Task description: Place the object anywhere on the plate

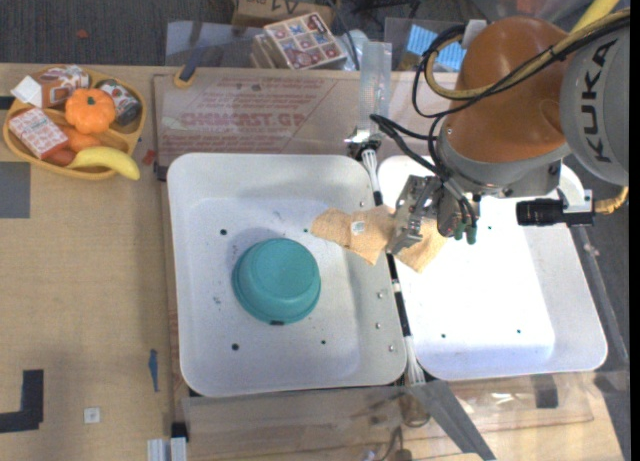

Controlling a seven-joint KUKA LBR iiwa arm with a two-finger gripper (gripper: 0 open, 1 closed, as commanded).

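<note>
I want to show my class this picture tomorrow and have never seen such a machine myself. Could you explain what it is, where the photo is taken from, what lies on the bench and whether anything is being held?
The photo is taken from one fixed camera above the bench, looking down at a slant. The big grey and orange thing on the right is a robot arm. At its end is a gripper, a two-fingered hand. On the bench are two shallow white bins: the left bin and the right bin. In the left bin lies a round teal dish, seemingly upside down. A flat tan piece, like cardboard or a cracker, lies across the divide between the bins, right at the gripper. Whether the gripper actually holds it, the picture does not settle. At the far left sits a yellow bowl of toy fruit.
</note>
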